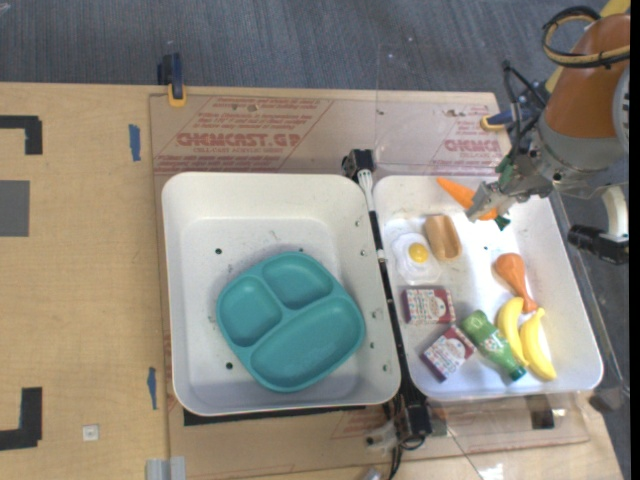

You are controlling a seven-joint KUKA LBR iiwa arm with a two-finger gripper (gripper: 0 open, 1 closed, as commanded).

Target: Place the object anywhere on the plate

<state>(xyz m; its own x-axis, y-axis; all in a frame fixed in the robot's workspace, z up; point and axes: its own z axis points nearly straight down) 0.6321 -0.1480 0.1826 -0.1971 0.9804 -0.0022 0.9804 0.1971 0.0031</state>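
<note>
We see the teal plate [290,320] lying in the left bin [190,268], while the right bin [570,268] holds a carrot [456,191] near its far edge, a bread roll [442,236], a fried egg [416,255], a drumstick [514,272], two bananas [530,336], a green bottle [492,343] and two small packets [436,328]. The gripper [490,208] hangs over the far part of the right bin, just beside the carrot's tip and near the roll. Its fingertips blur into the bin's white wall, so we cannot tell whether they are spread or closed.
</note>
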